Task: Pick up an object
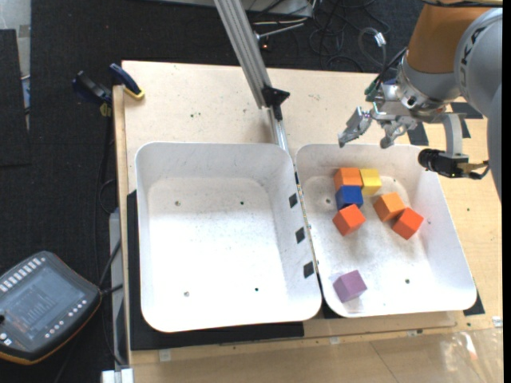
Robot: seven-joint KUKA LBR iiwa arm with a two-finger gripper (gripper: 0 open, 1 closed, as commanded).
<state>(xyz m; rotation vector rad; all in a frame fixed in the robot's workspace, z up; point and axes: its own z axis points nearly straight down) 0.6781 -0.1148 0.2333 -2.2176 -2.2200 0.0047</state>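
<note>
- The gripper (372, 129) hangs above the far rim of the right-hand bin (447, 246), its two fingers spread apart with nothing between them.
- Nearest to it, just below and slightly toward the camera, an orange cube (348, 177) and a yellow cube (370, 181) sit side by side, touching each other.
- A blue cube (350, 196) lies just in front of the orange one, touching it, a little further from the gripper.
- A second orange cube (348, 219) lies against the blue cube's near side, turned at an angle.
- To the right of that group, two more orange cubes sit close together: one (389, 206) nearer the gripper, the other (407, 223) just beyond it toward the bin's right wall.
- A purple cube (350, 286) lies alone, well apart from the others, at the near end of the same bin and farthest from the gripper of all the cubes.
- The left-hand bin (160, 174) lies well to the gripper's left, sharing a border with the right-hand bin.
- Both bins rest on the pale counter (200, 102), which stretches behind and to the left of the gripper.
- A slanted metal pole (239, 34) rises from the counter to the gripper's left, ending between the two bins' far corners.
- A blue and yellow clamp (126, 81) grips the counter's far left corner, well away from the gripper.
- A grey handheld control pendant (40, 306) lies off the counter at the near left, farthest of all from the gripper.
</note>
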